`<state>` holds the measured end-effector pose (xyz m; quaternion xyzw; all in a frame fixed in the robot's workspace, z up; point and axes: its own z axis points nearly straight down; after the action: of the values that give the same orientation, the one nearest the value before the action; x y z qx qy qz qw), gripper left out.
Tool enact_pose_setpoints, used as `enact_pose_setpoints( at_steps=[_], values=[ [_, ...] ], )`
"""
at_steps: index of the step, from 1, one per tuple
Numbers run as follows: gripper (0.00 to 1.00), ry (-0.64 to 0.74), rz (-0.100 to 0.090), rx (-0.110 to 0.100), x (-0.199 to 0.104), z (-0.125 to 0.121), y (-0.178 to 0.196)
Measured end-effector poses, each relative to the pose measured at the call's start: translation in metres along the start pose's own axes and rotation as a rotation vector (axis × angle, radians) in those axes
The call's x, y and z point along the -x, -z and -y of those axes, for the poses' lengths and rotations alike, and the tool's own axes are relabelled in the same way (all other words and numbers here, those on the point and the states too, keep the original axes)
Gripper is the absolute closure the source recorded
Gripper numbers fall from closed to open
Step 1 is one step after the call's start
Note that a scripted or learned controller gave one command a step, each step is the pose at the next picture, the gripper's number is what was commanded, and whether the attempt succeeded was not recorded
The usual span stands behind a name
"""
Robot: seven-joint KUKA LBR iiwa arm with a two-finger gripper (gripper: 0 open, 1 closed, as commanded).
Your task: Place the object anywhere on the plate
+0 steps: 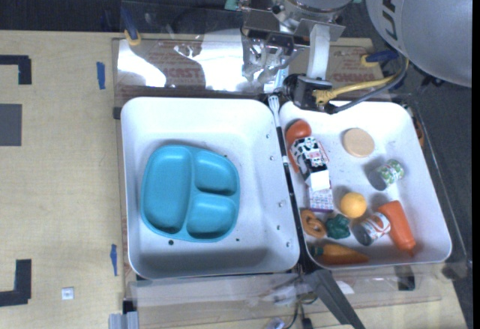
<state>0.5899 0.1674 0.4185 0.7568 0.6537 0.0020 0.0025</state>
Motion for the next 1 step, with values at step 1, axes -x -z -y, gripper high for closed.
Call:
enact_pose_setpoints(
  at_steps=[1],
  values=[
    [1.00,-0.005,0.000,-0.008,-0.0003,0.0747,-0.0022]
  ],
)
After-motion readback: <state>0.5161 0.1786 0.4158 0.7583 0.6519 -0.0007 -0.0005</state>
